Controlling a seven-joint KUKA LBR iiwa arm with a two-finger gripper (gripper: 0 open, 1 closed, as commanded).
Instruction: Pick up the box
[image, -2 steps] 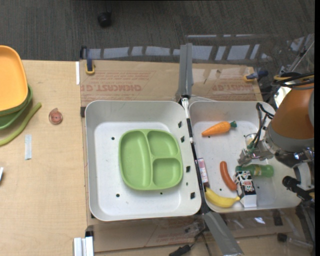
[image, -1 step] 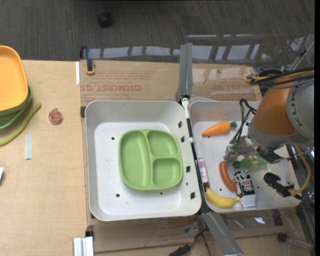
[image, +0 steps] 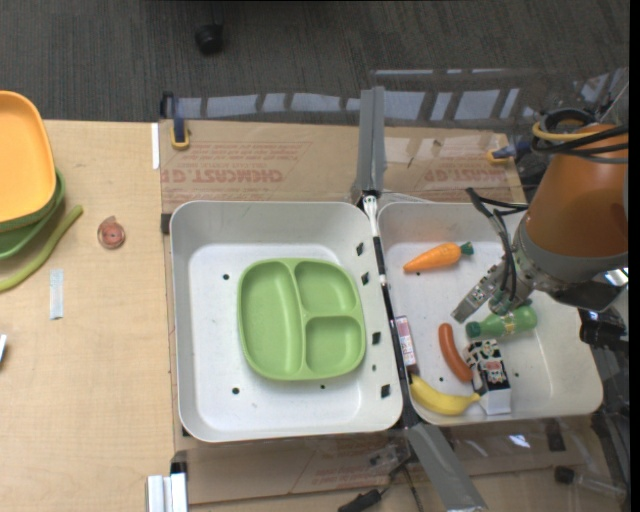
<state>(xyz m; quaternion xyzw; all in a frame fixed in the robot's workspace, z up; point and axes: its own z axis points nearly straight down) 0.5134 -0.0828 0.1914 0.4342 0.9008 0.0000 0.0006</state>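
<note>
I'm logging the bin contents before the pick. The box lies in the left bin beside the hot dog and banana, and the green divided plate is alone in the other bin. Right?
Not quite. The camera view shows the box in the right bin, beside the hot dog and banana. The green divided plate sits alone in the left bin.

The box (image: 491, 376) sits crowded in the right bin's (image: 570, 395) near corner, a sausage (image: 453, 352) and banana (image: 443, 397) just beside it on the left and a green bottle (image: 503, 322) just behind. The end effector (image: 492, 295) hangs over the bottle. Bare floor lies around the carrot (image: 437, 257).
</note>
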